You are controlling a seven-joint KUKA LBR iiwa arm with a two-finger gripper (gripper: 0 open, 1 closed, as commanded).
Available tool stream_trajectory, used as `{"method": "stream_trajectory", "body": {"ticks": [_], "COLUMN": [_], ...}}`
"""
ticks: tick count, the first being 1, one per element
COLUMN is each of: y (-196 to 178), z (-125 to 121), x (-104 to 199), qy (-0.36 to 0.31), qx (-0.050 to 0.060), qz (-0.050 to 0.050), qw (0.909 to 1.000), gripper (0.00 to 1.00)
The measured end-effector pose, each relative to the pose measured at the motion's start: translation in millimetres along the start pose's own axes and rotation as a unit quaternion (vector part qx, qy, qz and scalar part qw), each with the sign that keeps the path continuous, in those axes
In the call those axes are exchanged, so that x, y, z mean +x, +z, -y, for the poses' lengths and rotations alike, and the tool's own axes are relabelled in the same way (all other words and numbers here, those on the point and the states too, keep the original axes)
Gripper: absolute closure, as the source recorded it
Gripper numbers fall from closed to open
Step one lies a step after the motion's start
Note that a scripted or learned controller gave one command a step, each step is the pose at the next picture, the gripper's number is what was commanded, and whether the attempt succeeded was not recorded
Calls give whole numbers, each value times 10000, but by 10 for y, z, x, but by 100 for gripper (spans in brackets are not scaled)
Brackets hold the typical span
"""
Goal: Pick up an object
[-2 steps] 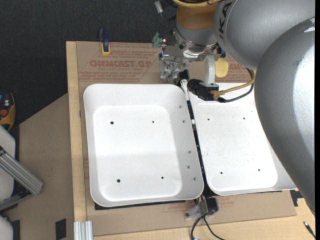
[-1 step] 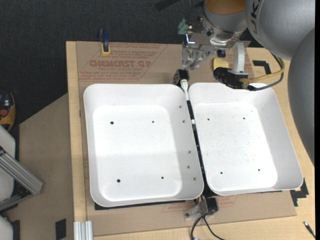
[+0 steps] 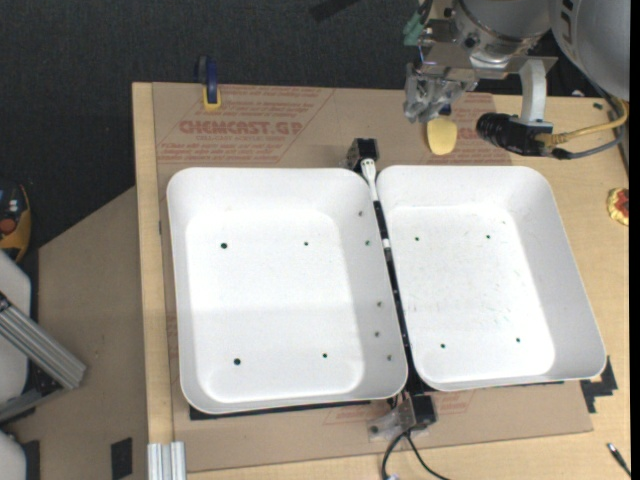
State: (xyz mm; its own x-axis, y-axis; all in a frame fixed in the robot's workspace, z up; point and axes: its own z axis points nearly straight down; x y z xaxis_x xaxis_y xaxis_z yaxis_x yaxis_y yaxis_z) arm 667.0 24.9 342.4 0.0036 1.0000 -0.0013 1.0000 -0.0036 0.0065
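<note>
A small pale yellow rounded object (image 3: 442, 137) hangs at the tips of my gripper (image 3: 437, 115), which is raised high above the back edge of the bench, behind the right white bin (image 3: 470, 293). The fingers look closed on the object's top, with its lower part sticking out below them. The left white bin (image 3: 265, 298) lies to the lower left of the gripper.
A black clip (image 3: 362, 153) sits at the back where the two bins meet. A black connector with a yellow cable (image 3: 512, 132) hangs right of the gripper. A blue-and-yellow clamp (image 3: 208, 80) stands at the cardboard's back left. A red item (image 3: 620, 205) shows at the right.
</note>
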Motion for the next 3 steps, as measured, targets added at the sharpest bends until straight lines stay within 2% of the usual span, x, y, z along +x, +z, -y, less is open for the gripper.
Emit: {"method": "stream_trajectory", "body": {"ticks": [1, 2, 3], "y": [618, 157, 1080], "z": [42, -1, 164], "x": [802, 226, 843], "qy": [-56, 7, -44], "qx": [69, -2, 78], "qz": [-16, 3, -10], "qw": [10000, 10000, 10000], "gripper": [100, 100, 100]}}
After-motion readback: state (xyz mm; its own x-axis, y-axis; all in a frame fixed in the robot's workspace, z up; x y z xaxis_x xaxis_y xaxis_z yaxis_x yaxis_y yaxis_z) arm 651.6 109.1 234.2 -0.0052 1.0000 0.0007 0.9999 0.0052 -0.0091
